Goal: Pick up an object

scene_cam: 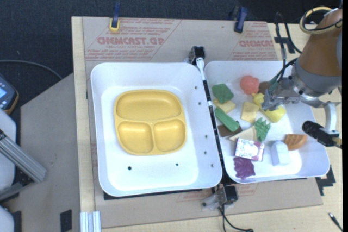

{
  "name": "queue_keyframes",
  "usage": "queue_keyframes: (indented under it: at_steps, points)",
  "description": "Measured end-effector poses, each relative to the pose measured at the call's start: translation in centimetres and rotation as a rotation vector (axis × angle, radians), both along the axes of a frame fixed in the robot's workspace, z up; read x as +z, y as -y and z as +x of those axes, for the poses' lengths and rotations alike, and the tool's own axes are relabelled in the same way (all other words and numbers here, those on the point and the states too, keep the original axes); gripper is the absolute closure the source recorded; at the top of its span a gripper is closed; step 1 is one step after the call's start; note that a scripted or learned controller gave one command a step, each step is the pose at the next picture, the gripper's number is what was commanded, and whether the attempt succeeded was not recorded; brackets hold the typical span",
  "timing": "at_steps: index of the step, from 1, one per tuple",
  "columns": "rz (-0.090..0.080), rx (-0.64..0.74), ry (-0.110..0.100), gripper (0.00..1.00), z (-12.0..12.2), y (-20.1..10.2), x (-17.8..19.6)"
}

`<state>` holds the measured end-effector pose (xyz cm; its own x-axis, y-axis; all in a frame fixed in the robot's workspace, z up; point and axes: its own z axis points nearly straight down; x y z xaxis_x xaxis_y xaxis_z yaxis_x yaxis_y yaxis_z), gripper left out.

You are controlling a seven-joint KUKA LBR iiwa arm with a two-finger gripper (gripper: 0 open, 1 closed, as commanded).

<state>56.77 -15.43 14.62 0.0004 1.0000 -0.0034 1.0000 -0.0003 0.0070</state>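
The right bin [318,163] holds several toy foods. My gripper [269,102] reaches in from the right and hangs low over the bin's upper middle, right above a yellow rounded piece [275,114]. A red ball [249,84] lies just up and left of it, and a pale yellow block [249,111] lies to its left. A green leafy piece [262,129] sits just below the gripper. The arm's grey wrist hides what is directly under it.
The right bin also has a green block [222,92], a long green piece [227,119], a pink-and-white box [249,149], purple grapes [244,167], an orange piece [295,141] and a grey-white item [279,153]. The left bin [103,160] bears a yellow divided plate [150,120].
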Motion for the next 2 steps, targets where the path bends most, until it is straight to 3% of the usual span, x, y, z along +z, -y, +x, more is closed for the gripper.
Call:
queue_keyframes:
  at_steps: [1, 2]
  points:
    - [0.000, 0.002, 0.003, 1.00, 0.3, -0.5, 6.3]
    - [0.001, 0.002, -0.001, 1.00, 0.4, -0.5, 8.0]
